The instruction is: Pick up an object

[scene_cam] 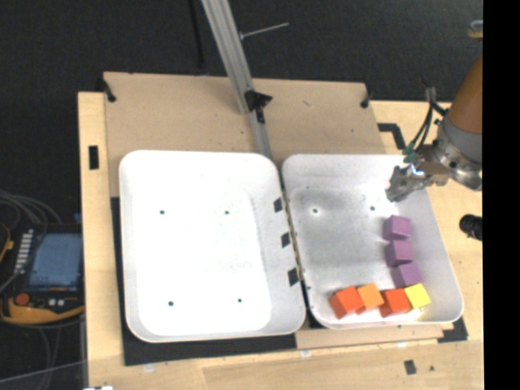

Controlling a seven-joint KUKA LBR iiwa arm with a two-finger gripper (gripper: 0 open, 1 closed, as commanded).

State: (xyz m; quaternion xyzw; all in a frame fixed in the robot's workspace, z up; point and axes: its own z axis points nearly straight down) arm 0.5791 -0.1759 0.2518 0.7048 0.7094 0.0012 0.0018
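In the camera view, two white bins are seen side by side on the desk. The right bin is taken as the landmark. The blocks are gathered along its near and right-hand walls: two purple blocks one behind the other by the right wall, and at the near right corner a row made up of an orange block, a lighter orange one, a red one and a yellow block. The left bin lies just beside it.

The hand is seen over the far right part of the right bin, just beyond the purple blocks. How far it is open cannot be told, and nothing can be seen held in it.

A failed grasp is judged likely. The blocks are packed touching one another and close to the wall, so two could be pinched together, or one could be pushed aside or wedged against the wall.
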